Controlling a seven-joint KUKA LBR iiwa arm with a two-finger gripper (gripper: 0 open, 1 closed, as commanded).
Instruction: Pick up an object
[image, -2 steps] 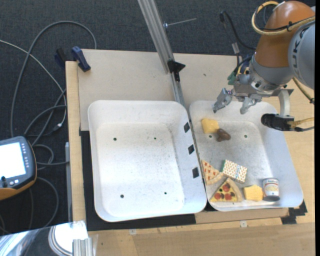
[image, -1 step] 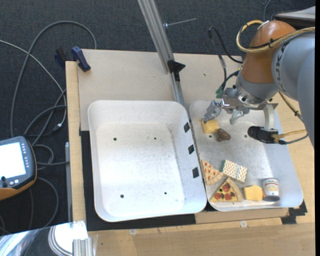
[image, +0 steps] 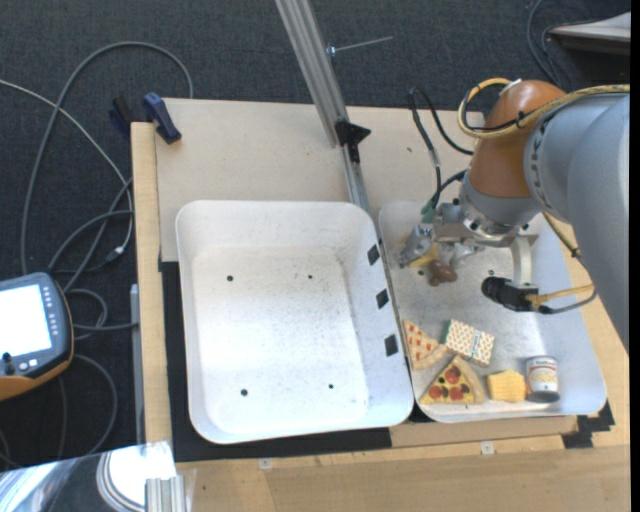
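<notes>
Arm: grey with an orange band, reaching in from the right over the right bin (image: 590, 385)
Gripper (image: 432, 262): low over the upper part of the right bin; finger state cannot be told
Brown object (image: 441, 271): just under the gripper, contact unclear
Bin contents: pizza slice (image: 452, 384), cracker (image: 470, 341), yellow block (image: 507, 386) and small can (image: 542, 375) along the near edge
Left bin (image: 275, 320): beside the right bin

- Light wooden bench (image: 250, 150): two shallow white bins side by side, left bin (image: 200, 300), right bin (image: 575, 370).
- Blue clamp (image: 160, 117) at bench's far-left corner.
</notes>
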